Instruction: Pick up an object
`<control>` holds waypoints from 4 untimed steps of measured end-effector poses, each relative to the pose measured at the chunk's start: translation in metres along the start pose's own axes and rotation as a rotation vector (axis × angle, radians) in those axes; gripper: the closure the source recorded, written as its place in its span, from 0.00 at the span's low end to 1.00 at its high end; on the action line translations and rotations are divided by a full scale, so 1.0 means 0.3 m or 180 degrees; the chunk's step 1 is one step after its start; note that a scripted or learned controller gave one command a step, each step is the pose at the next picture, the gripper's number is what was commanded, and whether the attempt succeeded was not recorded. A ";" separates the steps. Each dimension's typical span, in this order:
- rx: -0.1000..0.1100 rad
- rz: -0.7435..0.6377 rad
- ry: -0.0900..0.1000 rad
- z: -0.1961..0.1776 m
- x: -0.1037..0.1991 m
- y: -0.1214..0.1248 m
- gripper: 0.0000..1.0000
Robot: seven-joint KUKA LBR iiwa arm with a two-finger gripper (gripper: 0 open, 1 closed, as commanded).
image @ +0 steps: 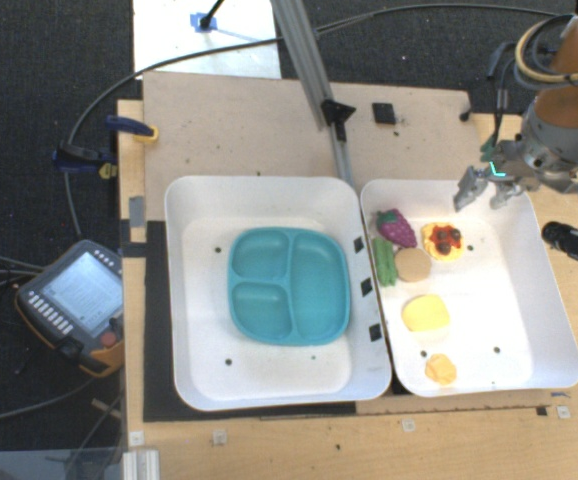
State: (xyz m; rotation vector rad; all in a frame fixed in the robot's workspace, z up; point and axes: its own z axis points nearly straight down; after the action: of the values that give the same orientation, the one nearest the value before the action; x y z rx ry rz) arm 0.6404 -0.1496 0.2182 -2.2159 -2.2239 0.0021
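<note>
Red-yellow toy (442, 239) below-left of tool (486, 192)

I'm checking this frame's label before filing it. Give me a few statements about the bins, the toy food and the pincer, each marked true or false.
1. The teal divided plate lies in the left bin. True.
2. The purple toy lies in the left bin. False: it is in the right bin, near that bin's left wall.
3. The pincer grips the yellow piece. False: nothing is between its fingers; it hangs over the right bin's far edge, apart from the toys.
4. A green piece lies along the right bin's left wall. True.
5. Food sits on the teal divided plate. False: its compartments are bare.
</note>
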 end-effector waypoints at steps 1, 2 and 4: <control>-0.0014 -0.0002 -0.0002 -0.007 0.000 0.004 0.00; -0.0009 -0.0011 -0.0004 0.145 0.018 0.028 0.00; -0.0017 0.0007 -0.0007 0.446 0.003 0.008 0.00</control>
State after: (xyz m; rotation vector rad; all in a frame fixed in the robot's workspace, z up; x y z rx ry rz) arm 0.6425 -0.1488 0.0843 -2.2221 -2.2250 -0.0014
